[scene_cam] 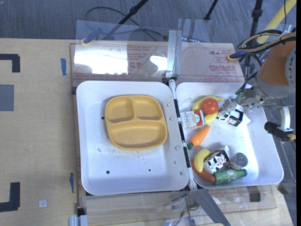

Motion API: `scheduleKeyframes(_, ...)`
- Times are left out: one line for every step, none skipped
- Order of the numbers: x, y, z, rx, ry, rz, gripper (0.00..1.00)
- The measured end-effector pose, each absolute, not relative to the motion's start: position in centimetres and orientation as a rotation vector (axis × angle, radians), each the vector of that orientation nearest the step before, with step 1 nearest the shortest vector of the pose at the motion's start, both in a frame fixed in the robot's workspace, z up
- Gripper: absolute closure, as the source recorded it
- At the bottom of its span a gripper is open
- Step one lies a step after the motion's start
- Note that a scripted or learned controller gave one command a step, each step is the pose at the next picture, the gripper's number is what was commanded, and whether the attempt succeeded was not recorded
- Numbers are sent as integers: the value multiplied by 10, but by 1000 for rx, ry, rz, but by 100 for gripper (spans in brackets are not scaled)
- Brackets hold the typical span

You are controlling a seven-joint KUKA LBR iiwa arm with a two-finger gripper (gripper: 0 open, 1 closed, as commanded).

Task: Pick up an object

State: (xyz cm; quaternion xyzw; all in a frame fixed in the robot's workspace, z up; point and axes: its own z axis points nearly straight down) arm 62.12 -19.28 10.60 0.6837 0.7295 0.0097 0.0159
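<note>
The right bin holds several toy foods. A red tomato rests on a yellow piece at the bin's far side, with a small white carton and an orange carrot just left of and below it. At the near edge lie a banana, a cow-patterned carton, a metal can and a green bottle. My gripper hangs low over the bin's upper middle, just right of the tomato, above a small black-and-white item. Nothing shows held in it.
The left bin carries a yellow divided plate. A clear plastic wall rises behind both bins. My grey and orange arm comes in over the right bin's far right corner. Cables and stand legs lie beyond.
</note>
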Motion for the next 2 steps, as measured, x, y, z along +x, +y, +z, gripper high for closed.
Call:
scheduleKeyframes(625, -192, 121, 2116, 2266, 37, 100)
scheduleKeyframes(588, -183, 112, 1836, 2505, 25, 100)
